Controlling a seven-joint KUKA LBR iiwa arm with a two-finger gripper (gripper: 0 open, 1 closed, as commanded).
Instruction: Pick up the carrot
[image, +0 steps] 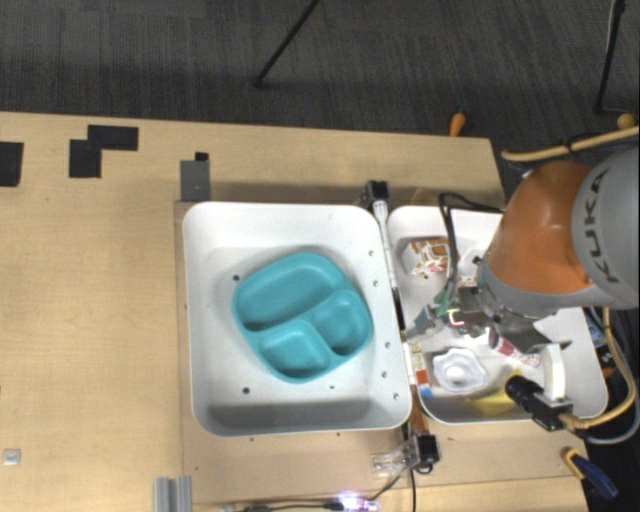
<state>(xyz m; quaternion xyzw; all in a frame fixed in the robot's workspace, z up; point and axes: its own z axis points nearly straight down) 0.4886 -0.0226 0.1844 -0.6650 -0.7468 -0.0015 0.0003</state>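
My gripper (452, 314) hangs low over the left part of the right bin (590, 395), under the arm's grey wrist and orange band (540, 235). The bulk of the arm covers the middle of that bin and hides what lies beneath it. Around the gripper I see a red and white packet (428, 258) toward the back, a white crumpled cup-like item (456, 371) toward the front, and a yellow item (489, 402) at the front wall. I cannot pick out a carrot among the things that show.
The left bin (210, 400) holds a teal divided plate (300, 314). A metal divider rail (385, 250) runs between the two bins. A small red and white item (514, 348) lies by the wrist. Bare wooden bench (90, 330) stretches to the left.
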